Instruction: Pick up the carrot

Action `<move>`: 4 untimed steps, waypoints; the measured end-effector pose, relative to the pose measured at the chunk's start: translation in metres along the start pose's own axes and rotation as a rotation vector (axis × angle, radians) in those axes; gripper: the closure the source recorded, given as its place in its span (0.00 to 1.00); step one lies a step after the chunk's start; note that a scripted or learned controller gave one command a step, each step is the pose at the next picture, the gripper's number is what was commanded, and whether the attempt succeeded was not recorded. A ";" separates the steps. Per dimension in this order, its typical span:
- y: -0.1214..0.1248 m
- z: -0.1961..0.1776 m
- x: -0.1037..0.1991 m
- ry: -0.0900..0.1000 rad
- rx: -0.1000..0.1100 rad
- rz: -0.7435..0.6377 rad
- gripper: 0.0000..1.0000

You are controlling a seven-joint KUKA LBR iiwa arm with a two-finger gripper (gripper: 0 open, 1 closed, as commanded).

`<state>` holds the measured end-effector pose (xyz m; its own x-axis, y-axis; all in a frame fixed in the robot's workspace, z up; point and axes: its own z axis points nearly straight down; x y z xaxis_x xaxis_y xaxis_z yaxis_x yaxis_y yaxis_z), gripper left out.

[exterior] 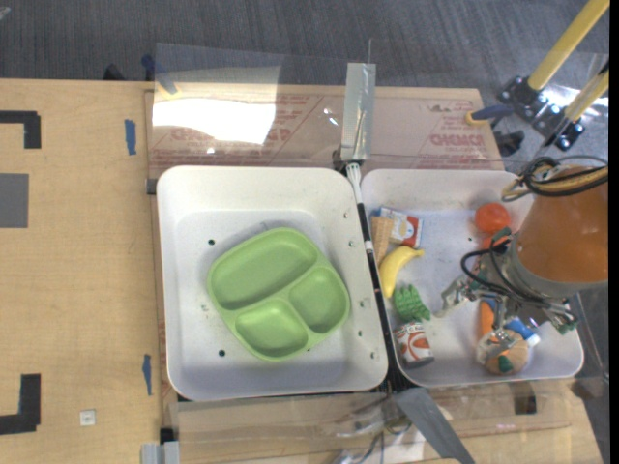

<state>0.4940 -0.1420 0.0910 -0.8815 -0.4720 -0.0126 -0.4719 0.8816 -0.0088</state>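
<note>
The carrot [486, 318] is a short orange piece lying in the right bin [440, 211], near its front right corner. My gripper [503, 303] hangs directly over it, under the grey wrist and the orange band. The wrist hides part of the carrot, so I cannot tell whether the gripper touches it. Wires and metal parts crowd around the carrot's upper end.
The right bin also holds an orange-red ball [491, 217], a small carton [398, 228], a banana [396, 267], a green toy [411, 304], a small can [416, 344] and a tan-and-blue item [508, 353] just below the carrot. The left bin [184, 211] holds a green divided plate [279, 293].
</note>
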 end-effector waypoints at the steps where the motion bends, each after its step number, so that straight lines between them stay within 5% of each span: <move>1: -0.001 -0.013 -0.006 -0.015 0.009 -0.002 1.00; 2: -0.001 -0.012 -0.006 -0.013 0.007 -0.002 0.00; 3: -0.014 0.001 0.009 0.000 -0.003 0.277 0.00; 4: -0.016 -0.013 0.004 -0.015 0.006 0.276 1.00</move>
<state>0.4982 -0.1581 0.1037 -0.9765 -0.2135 -0.0303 -0.2134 0.9769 -0.0087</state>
